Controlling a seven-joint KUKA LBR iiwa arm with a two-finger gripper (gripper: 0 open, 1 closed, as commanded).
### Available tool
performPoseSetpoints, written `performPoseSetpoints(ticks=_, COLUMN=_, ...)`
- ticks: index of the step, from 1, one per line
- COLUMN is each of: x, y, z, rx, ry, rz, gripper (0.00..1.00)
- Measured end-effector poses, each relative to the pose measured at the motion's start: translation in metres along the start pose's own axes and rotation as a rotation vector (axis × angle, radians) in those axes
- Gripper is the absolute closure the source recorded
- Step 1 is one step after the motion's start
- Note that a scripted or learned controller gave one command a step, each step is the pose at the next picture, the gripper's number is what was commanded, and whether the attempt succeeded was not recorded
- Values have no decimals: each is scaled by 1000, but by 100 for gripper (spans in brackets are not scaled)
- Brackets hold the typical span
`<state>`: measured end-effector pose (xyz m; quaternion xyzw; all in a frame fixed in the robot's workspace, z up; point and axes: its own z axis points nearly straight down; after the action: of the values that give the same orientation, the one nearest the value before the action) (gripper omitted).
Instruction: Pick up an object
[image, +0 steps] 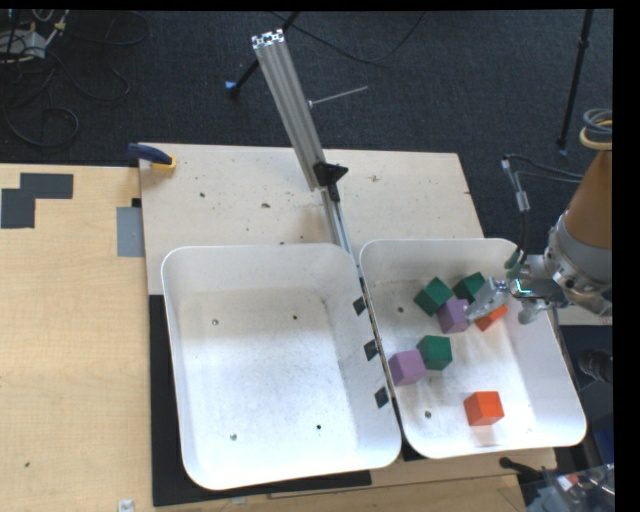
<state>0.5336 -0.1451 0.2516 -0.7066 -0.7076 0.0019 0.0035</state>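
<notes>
In the camera view, the gripper (497, 303) is being held low in the right bin (560, 400); whether an orange block (490, 318) just beside its tip is gripped cannot be told. Green blocks (433, 296), purple blocks (407, 366) and another orange cube (484, 408) are lying in that bin, beside the left bin (200, 300).

Matt plastic, pale wood, bare metal.

Both white bins (270, 290) look like smooth, faintly sheened plastic, speckled with small dark marks. The tabletop (240, 190) is pale, matt, wood-like board, scuffed and spotted; beside it lies a light wood-grain panel (70, 330). The slanted rail (290, 105) is brushed, silvery metal. The green, purple and orange cubes (484, 408) appear matt and smooth. The floor (420, 70) looks like dark, rough carpet.
</notes>
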Motion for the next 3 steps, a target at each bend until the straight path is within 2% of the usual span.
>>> performPoseSetpoints(ticks=1, x=-1, y=1, z=-2, rx=-4, ry=-1, rz=3, gripper=0)
performPoseSetpoints(ticks=3, x=8, y=-13, z=115, rx=3, ry=1, rz=2, gripper=0)
